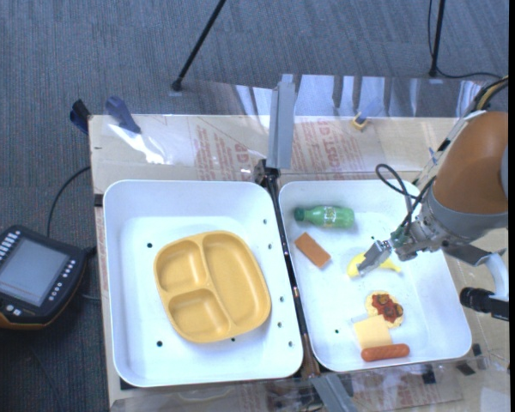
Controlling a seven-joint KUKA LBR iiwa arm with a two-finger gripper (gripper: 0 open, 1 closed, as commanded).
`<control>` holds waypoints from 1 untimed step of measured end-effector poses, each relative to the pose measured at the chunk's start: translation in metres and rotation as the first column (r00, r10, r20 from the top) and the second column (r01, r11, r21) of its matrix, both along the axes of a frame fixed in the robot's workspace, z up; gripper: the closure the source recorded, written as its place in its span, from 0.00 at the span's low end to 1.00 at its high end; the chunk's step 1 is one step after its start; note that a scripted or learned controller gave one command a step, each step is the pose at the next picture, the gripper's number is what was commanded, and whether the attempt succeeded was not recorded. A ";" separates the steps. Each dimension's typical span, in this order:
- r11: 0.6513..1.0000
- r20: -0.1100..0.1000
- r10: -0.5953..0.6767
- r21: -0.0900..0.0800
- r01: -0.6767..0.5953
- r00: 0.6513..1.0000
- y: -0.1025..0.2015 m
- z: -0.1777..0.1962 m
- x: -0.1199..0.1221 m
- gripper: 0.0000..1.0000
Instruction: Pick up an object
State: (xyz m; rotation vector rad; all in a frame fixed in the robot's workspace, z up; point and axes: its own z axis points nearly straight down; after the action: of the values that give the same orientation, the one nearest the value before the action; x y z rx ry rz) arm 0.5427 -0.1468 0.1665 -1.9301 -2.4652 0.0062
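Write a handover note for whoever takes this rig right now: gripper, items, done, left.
Gripper: low in the right white bin, at the yellow banana-shaped toy; whether it grips it cannot be told.
Right bin also holds a green plastic bottle, brown rectangular block, small round pizza toy, yellow cheese slice and orange-red sausage.
Left white bin holds a yellow three-compartment tray.
Done: approach to the banana.
Left: confirm grasp, lift.

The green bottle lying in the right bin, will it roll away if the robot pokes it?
Probably: the green bottle lies on its side and looks round, on the smooth bin floor. It looks like light plastic, so it may slip.
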 end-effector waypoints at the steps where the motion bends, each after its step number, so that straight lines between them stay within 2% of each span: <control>1: 0.987 0.005 0.162 0.001 -0.162 0.987 -0.010 -0.082 -0.043 0.00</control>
State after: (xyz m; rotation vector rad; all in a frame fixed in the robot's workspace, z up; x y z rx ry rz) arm 0.4994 -0.1572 0.0847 -1.7254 -2.6171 0.0013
